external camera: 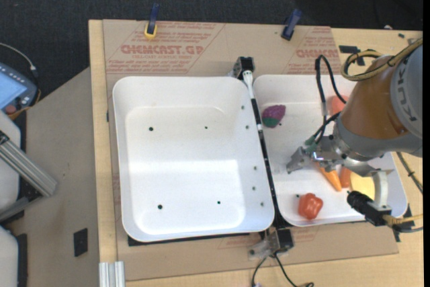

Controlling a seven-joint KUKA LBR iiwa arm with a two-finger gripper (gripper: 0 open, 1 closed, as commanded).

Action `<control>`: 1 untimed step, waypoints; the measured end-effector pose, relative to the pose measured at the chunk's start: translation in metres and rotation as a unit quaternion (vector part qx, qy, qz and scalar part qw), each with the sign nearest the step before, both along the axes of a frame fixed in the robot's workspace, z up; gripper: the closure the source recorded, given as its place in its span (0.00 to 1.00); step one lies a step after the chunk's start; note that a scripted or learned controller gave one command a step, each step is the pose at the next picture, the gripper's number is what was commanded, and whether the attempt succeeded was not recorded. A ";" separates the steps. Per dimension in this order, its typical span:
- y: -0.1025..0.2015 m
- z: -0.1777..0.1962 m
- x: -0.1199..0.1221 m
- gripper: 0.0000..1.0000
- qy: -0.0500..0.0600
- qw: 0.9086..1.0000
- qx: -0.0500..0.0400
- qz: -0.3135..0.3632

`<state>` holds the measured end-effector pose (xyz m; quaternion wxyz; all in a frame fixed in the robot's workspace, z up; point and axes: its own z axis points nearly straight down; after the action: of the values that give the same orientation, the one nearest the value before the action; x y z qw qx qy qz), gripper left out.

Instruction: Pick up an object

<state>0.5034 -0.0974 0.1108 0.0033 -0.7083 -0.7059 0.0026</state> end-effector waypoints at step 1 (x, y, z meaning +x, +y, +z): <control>0.002 0.015 0.003 1.00 -0.005 1.000 -0.001 0.001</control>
<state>0.5066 -0.0959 0.1255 -0.0012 -0.7073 -0.7069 -0.0005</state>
